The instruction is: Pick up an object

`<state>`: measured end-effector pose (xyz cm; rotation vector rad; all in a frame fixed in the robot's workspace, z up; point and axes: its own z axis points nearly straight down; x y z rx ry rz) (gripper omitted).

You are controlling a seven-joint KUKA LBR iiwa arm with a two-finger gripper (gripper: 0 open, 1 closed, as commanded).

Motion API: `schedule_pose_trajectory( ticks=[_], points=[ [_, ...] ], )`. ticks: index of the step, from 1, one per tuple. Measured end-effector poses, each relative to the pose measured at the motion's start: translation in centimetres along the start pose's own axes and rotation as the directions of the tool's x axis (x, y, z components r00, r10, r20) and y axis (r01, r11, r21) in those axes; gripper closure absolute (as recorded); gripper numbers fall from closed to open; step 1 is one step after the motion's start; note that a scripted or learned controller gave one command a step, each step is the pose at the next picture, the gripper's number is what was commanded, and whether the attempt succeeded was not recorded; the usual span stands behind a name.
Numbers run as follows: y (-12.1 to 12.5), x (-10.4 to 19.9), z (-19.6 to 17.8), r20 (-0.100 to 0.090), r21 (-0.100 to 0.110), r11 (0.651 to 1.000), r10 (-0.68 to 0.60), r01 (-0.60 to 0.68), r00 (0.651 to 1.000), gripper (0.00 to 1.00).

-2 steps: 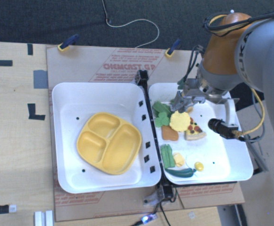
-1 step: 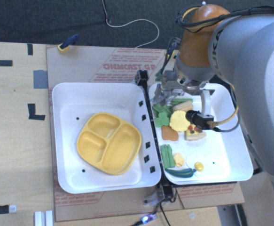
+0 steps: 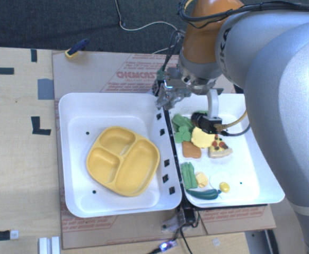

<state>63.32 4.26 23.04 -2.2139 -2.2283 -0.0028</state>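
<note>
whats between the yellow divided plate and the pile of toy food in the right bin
In the camera view, the two bins' adjoining white rims, marked with black squares, run between the yellow divided plastic plate and the toy food pile; otherwise only bare bin floor.

Red print on the cardboard sheet under the bins, upside down from this camera, too blurred to read for certain. More red lettering on the cardboard's front edge, illegible. No other readable text.
</note>
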Motion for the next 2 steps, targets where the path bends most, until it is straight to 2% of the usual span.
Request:
schedule_pose_trajectory(
  ticks=[1, 2],
  points=[
    [2.4, 4.6, 1.5, 0.001, 0.002, 1.000, 0.001, -0.001, 1.000, 1.00],
    [2.7, 4.9, -0.2, 0.002, 0.001, 1.000, 0.004, -0.005, 1.000, 1.00]
  ],
)
